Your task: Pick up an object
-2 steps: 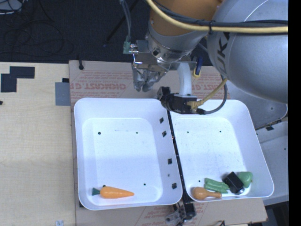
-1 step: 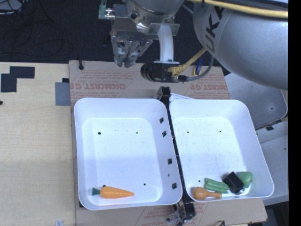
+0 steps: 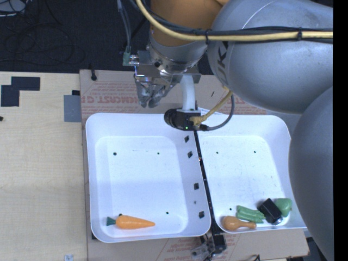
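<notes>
Tool (image 3: 151,98) hanging low from bent grey arm (image 3: 272,42), fingers together

Left bin (image 3: 98,145) lies open save a carrot (image 3: 133,222) at its near edge; toys (image 3: 261,213) crowd the right bin's (image 3: 280,140) near corner.

A single fixed camera looks down at a slant on two shallow white plastic bins (image 3: 187,145); the big grey arm (image 3: 272,53) looms close, upper right of frame.
</notes>
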Controlling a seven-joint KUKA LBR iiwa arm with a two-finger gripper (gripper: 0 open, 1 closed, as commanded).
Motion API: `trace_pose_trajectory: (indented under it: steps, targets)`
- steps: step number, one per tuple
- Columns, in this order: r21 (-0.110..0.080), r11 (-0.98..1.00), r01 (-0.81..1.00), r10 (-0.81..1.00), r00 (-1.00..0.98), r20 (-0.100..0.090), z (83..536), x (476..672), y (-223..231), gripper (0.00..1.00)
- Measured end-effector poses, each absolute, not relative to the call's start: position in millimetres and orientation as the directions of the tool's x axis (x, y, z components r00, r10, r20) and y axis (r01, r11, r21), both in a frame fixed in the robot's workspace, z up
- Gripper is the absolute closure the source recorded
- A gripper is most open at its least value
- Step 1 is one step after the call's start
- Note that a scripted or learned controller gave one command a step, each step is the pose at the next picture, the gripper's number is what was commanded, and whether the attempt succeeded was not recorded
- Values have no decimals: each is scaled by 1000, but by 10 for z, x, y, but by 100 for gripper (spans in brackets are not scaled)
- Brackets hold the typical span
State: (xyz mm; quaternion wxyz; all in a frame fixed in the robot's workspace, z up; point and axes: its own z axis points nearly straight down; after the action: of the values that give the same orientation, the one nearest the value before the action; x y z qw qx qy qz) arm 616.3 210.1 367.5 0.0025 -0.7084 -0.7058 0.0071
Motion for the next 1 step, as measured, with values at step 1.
trace_pose_trajectory:
  steps: [1]
  targets:
    - [-5, 3, 1000, 1000, -3, -2, 3490, 6315, 2446, 100]
